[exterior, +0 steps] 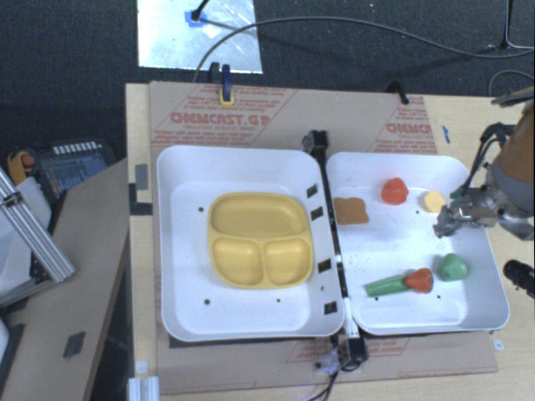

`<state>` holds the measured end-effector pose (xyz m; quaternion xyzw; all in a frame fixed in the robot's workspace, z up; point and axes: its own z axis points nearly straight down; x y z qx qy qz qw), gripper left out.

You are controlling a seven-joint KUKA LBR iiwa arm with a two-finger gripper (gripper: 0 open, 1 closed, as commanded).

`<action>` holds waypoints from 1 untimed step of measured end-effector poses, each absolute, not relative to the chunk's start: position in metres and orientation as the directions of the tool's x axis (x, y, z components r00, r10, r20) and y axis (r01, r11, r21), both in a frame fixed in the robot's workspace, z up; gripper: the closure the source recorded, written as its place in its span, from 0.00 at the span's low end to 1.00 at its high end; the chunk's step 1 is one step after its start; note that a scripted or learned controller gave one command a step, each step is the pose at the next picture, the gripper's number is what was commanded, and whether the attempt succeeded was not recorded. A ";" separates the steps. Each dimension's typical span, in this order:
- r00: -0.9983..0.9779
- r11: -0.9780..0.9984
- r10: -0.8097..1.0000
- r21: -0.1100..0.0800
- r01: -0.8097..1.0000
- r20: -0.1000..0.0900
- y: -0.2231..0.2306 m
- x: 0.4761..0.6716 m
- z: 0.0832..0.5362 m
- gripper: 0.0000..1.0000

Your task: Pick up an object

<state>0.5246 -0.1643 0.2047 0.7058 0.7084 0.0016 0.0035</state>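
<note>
In the right bin (481, 312), hand (444, 226) hovering near the far-right wall, finger state unclear, green toy (453, 266) just below it, yellow piece (434, 201) just above.

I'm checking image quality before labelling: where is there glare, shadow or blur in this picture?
Camera view: glare on the shiny metal sheet on the dark floor; the two white bins are evenly lit, with soft shadows beside the yellow divided plastic tray and the small toy foods; the grey two-finger gripper looks slightly soft, its fingers hard to resolve.
</note>
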 end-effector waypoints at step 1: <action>-0.005 0.005 1.000 0.006 1.000 -0.002 -0.165 0.526 0.244 1.00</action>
